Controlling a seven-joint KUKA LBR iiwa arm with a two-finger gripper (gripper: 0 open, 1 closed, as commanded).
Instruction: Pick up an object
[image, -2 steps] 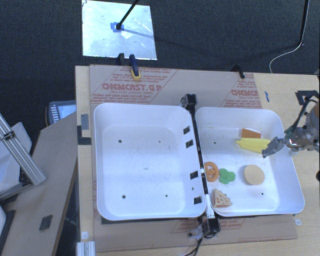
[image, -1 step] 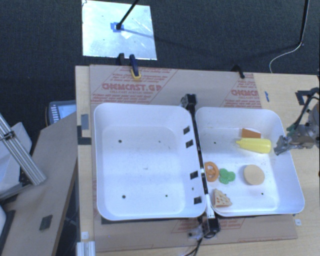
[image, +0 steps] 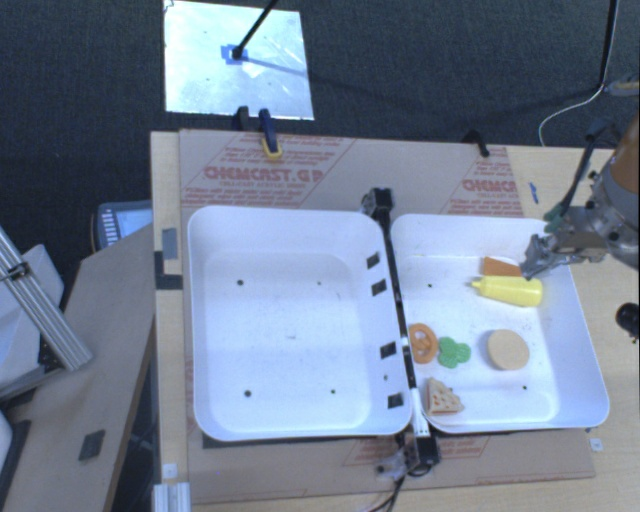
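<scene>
Nothing is lifted yet. The hand (image: 535, 258) hangs low in the right bin (image: 575, 400), at the orange block (image: 499, 266) and just above the yellow mustard bottle (image: 510, 291); I cannot tell whether it grips anything. Grasping and raising remain, by my judgement.

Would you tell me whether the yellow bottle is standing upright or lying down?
Lying down: the yellow bottle rests lengthwise on the right bin's floor, its tip pointing toward the divider.
</scene>
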